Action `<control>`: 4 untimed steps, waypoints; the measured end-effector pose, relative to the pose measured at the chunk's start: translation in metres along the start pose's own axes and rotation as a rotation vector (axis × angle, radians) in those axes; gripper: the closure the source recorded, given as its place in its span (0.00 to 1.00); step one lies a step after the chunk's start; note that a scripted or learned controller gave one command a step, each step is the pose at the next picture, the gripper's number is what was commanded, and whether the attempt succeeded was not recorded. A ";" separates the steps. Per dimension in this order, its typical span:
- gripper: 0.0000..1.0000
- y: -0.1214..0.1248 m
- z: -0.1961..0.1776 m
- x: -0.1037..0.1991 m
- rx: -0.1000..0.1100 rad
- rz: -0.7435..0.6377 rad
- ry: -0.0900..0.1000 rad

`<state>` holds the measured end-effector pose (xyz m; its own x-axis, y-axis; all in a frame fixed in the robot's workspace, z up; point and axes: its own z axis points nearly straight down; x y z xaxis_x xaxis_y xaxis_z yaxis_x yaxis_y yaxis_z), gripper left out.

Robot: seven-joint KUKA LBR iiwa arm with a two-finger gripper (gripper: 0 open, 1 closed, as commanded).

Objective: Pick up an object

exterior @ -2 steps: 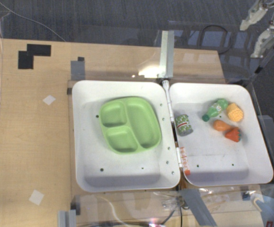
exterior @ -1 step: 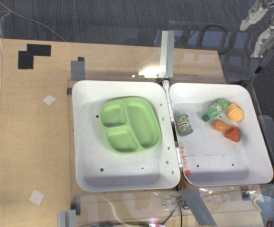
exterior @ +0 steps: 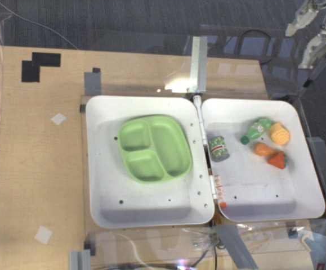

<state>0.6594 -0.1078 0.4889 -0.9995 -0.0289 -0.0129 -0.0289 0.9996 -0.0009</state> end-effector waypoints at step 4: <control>0.00 0.128 0.303 0.055 -0.003 0.240 0.009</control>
<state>0.6052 0.0179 0.1849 -0.9777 0.2098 -0.0036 0.2098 0.9777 0.0037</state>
